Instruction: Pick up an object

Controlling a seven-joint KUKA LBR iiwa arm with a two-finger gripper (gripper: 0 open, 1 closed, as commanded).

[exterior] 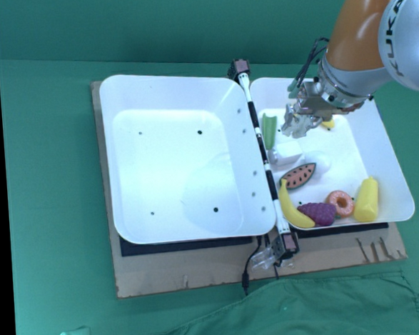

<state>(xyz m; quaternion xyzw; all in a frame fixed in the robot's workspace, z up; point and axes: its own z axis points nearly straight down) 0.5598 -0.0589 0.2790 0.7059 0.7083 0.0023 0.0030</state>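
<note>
My gripper [297,127] hangs over the back of the right bin [380,151], just above a white block [288,152]. A green wedge [269,128] stands to its left by the divider. A small yellow piece [328,124] peeks out beside the wrist. Toward the front of the bin lie a watermelon slice [299,176], a banana [293,207], a purple grape bunch [318,213], a pink donut [340,203] and a yellow corn cob [366,199]. A white egg-like shape [319,164] sits mid-bin. I see nothing between the fingers.
The left bin [180,158] sits beside the right one, split from it by a black and white rail [259,145]. Both rest on a cardboard sheet [202,271] over green cloth. A connector [275,253] juts out at the front of the rail.
</note>
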